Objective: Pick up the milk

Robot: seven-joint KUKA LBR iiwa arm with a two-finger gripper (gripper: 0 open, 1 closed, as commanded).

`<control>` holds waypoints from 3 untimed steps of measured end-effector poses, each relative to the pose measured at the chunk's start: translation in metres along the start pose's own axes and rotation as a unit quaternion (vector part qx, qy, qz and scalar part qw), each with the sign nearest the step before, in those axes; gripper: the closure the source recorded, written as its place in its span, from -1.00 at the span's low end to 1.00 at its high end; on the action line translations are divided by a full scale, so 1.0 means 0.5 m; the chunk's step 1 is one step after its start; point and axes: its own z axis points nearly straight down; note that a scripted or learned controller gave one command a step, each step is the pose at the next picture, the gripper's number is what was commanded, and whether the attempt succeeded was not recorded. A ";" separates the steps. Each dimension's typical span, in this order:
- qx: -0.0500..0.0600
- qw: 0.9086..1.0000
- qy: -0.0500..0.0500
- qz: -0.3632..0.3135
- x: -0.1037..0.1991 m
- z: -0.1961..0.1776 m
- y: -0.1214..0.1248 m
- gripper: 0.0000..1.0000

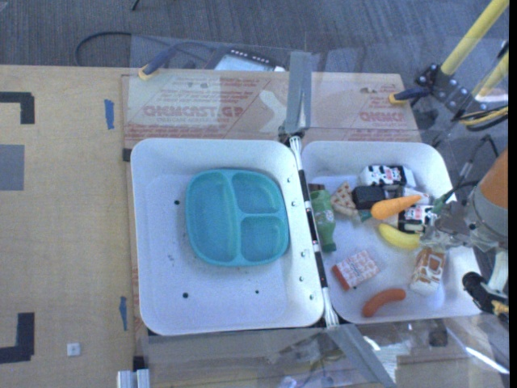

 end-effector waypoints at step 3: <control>0.010 1.000 -0.005 0.016 0.089 0.043 0.062 1.00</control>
